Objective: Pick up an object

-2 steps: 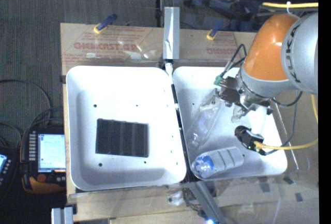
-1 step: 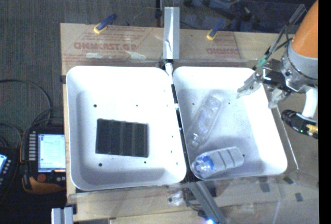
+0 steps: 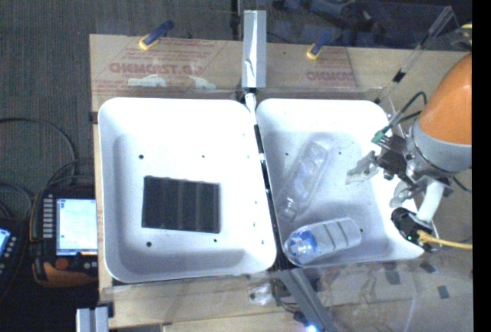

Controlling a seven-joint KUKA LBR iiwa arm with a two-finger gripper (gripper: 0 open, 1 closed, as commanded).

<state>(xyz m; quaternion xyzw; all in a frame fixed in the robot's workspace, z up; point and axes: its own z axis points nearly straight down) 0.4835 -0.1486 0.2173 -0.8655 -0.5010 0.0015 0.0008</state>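
Bottle with blue cap [image 3: 324,238]: lies on its side at the near edge of the right bin [image 3: 337,112], cap end pointing left toward the divider between the bins; clear body with a pale label.
Second bottle [image 3: 304,174]: clear and crumpled, lying at a slant in the middle of the right bin, its narrow end down and left, just above the blue-capped one but apart from it.
Gripper [image 3: 367,166]: sits low over the right side of the right bin, to the right of the crumpled bottle; how wide it stands cannot be told, and nothing can be seen in its hold.
Arm [image 3: 449,119]: comes in from the right, orange band above the grey wrist, with cables hanging around it.
Black pad [image 3: 181,204]: a dark ribbed rectangle lying flat in the middle of the left bin [image 3: 123,123].
Bench [image 3: 115,62]: brown board under both bins, with two clamps at the back edge.
Tablet [image 3: 75,225]: lit screen on the floor left of the bench.
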